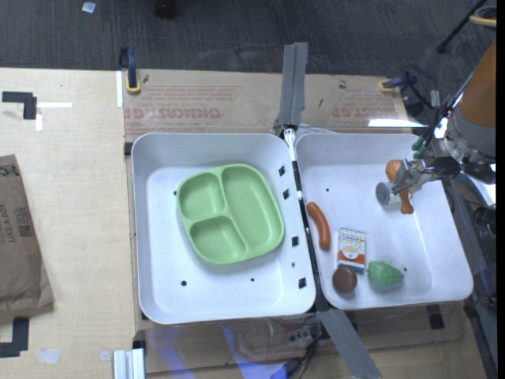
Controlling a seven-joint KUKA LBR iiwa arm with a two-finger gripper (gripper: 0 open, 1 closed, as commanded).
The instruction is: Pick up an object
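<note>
Nearest in my right bin lie a green lump (385, 275), brown ball (344, 280) and small carton (352, 249). Farther off, my claw (392, 188) hovers by an orange toy (400, 181), probably light, slick plastic; grip its narrow stem. Claw's opening: cannot tell.

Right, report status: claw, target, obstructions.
Claw low over right bin, at the orange item. Grip unconfirmed. Sausage, box, brown ball, green toy lie apart toward the front. Green tray in left bin.
</note>
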